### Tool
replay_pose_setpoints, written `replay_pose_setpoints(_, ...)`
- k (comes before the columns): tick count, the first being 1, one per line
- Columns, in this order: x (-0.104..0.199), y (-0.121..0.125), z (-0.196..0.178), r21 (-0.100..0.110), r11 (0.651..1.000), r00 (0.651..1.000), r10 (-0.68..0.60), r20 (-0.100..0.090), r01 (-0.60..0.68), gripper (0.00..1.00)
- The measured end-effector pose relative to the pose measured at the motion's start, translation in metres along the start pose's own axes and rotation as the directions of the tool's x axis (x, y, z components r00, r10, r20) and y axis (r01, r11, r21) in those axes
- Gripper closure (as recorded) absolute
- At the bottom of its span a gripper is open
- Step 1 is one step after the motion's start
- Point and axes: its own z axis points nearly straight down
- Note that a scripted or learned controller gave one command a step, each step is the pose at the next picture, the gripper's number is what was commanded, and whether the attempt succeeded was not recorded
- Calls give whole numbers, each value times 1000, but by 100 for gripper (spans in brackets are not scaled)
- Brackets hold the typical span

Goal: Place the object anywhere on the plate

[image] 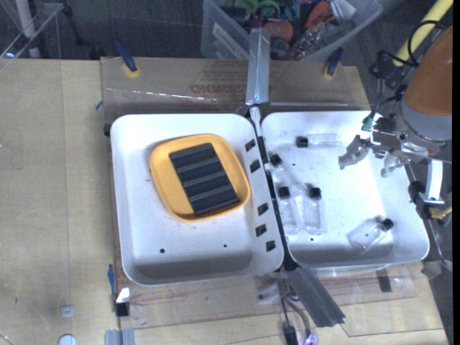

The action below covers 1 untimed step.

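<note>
A yellow plate [161, 165] lies in the left bin [136, 221]. On it rests a black ridged block [204, 179], covering most of the plate's middle. My gripper [371, 158] hangs over the upper right part of the right bin [402, 246], open, with its fingers spread and nothing between them. Several small clear vials with black caps lie in the right bin: one near the back [316, 141], two side by side near the middle [300, 208], and one at the front right [370, 233]. The gripper stands apart from all of them.
A raised divider [262, 185] with black clips separates the two bins. A clear tub of colourful toys [287, 9] stands behind the bins. The arm's orange band [435, 77] rises at the right edge. Bare wooden bench lies to the left.
</note>
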Motion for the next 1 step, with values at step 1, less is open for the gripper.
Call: replay_pose_setpoints(1, 11, 37, 37, 0, 998, 998, -64, 0, 64, 0)
